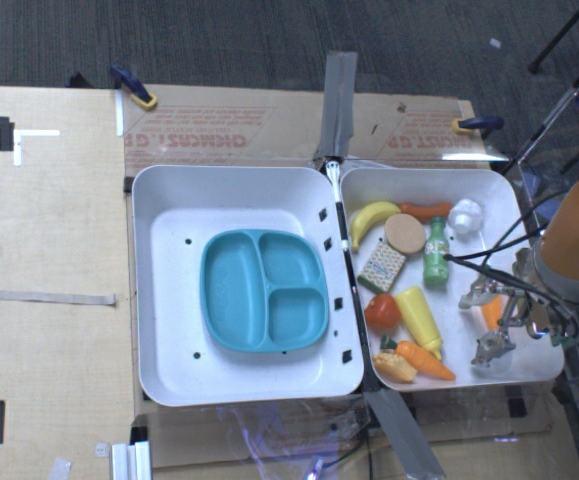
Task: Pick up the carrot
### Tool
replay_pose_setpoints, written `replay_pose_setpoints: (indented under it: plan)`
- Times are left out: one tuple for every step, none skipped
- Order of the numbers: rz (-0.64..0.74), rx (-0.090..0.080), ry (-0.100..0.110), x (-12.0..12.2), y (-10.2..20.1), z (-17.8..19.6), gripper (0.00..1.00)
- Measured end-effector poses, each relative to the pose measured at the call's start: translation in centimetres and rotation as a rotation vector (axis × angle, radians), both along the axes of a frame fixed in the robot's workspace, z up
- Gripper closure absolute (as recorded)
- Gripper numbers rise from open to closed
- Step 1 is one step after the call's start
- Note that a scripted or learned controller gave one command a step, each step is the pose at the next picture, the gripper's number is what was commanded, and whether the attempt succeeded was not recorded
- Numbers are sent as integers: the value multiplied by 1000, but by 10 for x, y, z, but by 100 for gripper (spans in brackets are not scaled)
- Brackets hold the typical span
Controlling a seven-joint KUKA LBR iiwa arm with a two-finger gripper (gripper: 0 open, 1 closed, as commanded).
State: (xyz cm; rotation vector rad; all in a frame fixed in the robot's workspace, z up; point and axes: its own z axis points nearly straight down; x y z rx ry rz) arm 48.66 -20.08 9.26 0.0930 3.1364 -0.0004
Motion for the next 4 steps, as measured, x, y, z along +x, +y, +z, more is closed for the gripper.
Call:
replay_pose_setpoints:
  plan:
    - [4, -3, -7, 3, 0, 10, 100]
    - [3, -2, -7, 3, 0, 10, 0]
    - [6, -5, -14, 6, 0, 21, 100]
    - [9, -8, -20, 9, 0, 31, 100]
